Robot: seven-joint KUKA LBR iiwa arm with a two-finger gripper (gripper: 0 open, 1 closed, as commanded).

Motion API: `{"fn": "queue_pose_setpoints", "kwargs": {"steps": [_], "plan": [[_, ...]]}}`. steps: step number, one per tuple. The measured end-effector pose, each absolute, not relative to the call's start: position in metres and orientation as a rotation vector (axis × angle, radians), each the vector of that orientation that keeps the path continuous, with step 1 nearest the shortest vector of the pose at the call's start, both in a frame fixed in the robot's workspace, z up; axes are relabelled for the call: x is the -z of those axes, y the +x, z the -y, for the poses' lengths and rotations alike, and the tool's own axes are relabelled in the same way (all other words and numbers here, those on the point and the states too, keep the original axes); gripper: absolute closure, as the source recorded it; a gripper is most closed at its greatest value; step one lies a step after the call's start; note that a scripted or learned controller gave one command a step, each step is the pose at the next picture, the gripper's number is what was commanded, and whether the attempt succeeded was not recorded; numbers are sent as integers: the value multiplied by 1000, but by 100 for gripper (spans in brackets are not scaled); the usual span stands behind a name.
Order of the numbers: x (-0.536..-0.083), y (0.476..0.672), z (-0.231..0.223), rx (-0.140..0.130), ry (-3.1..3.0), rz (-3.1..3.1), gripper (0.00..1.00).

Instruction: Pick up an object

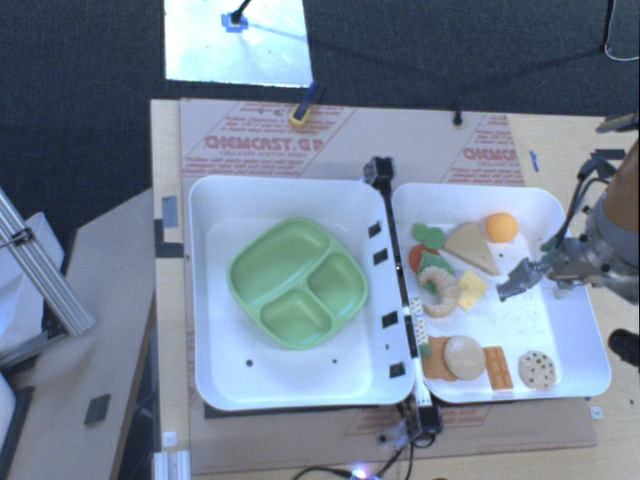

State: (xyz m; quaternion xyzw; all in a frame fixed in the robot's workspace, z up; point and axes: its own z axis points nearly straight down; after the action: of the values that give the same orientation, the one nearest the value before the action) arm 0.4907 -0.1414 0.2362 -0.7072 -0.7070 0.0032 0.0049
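Note:
The right bin (575, 313) holds several toy foods: an orange ball (501, 227), a tan wedge (472, 247), green pieces (430, 237), a shrimp (438, 291), a yellow block (470, 289), a round bun (464, 357), an orange wafer (497, 366) and a cookie (537, 370). My gripper (522, 277) reaches in from the right, over the bin's bare middle, just right of the yellow block. Nothing shows between its fingers.
The left bin (215, 268) holds a green divided plate (297, 282). A black divider with clips (393, 278) runs between the bins. The arm's body (610, 253) hangs over the right bin's right rim. A silver sheet (237, 28) lies beyond the bench.

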Motion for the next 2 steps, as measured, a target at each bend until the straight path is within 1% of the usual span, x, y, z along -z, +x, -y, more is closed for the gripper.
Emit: {"fn": "queue_pose_setpoints", "kwargs": {"steps": [1,2], "plan": [[-243,493,141,2,-2219,2226,0],[-181,495,138,-1,-2218,2222,0]]}}
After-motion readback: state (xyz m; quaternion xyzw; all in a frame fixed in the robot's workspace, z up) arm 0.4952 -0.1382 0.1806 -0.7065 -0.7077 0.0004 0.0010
